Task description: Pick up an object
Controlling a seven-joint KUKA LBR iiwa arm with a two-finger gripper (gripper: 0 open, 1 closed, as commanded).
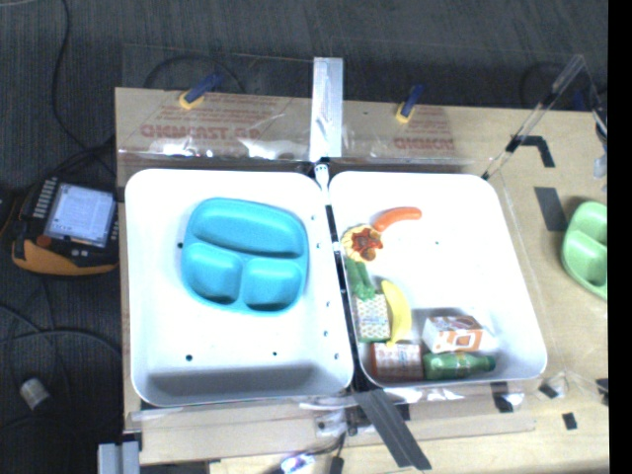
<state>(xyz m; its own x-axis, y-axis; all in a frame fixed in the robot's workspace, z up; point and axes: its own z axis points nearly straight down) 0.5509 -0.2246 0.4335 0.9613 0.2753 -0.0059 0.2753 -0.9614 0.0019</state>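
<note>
The left bin (148, 363) holds a blue divided tray (243, 255), while the right bin (494, 265) holds an orange carrot (398, 216), a yellow banana (396, 309), a green bottle (458, 365) and a small carton (456, 334) crowded near its front left corner.

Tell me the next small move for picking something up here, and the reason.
Probably bring the pincer down over the orange carrot in the right bin. It lies alone near the far wall with bare floor around it, while the banana, the green bottle and the small carton crowd together at the near edge.
</note>
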